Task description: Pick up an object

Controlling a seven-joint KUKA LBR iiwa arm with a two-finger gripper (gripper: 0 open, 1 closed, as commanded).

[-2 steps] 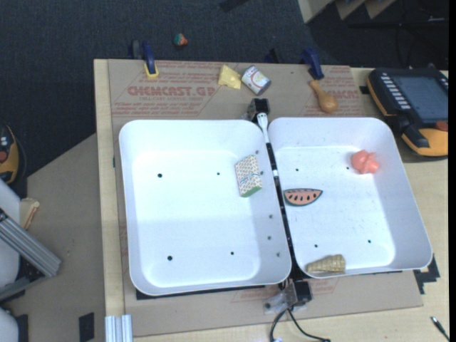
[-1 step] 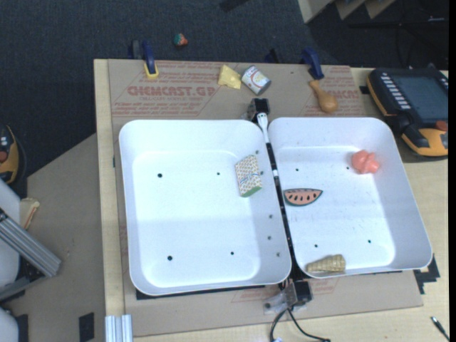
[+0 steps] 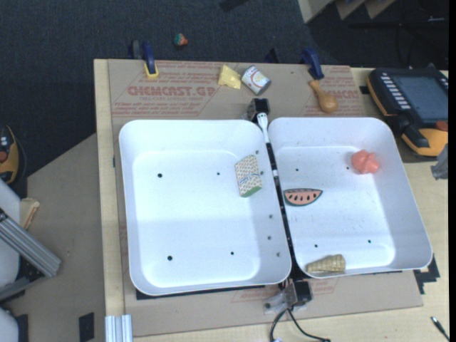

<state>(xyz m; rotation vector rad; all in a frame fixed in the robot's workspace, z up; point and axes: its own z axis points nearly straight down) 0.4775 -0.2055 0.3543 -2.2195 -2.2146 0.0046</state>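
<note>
Four candidates are laid well apart, so any can be approached singly: a patterned block (image 3: 248,174) in the left bin (image 3: 142,141); a watermelon slice (image 3: 303,196), pink toy (image 3: 365,162) and cone (image 3: 327,264) in the right bin (image 3: 399,191). The pincer's state cannot be told.

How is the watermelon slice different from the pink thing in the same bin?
The watermelon slice is a flat half-moon, red with a dark rind; the pink thing is rounded, lumpy and one plain colour. The slice lies near the bin's left wall, the pink thing toward the far right. Both rest in the right bin.
</note>
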